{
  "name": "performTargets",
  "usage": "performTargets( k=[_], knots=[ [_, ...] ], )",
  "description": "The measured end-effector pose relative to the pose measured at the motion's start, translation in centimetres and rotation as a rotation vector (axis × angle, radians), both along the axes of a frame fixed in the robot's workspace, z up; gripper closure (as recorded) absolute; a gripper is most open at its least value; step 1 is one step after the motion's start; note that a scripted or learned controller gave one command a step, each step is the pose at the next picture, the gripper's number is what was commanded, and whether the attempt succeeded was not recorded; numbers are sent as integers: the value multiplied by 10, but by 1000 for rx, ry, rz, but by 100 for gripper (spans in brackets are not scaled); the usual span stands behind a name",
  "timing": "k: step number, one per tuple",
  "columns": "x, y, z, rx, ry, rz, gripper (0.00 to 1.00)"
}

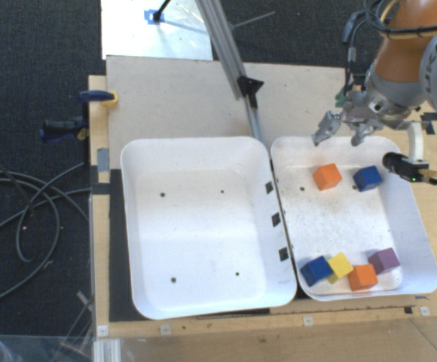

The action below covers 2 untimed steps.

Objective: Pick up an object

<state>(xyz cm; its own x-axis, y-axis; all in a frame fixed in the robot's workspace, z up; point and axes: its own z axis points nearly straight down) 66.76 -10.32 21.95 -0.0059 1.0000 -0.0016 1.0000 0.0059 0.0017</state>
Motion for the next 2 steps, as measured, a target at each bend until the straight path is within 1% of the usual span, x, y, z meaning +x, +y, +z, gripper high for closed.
performTargets(
  k=[1,2],
  knots=[
    [0,0,0,0,0,0,0],
    [-5,-44,-132,1,5,-6,0]
  ],
)
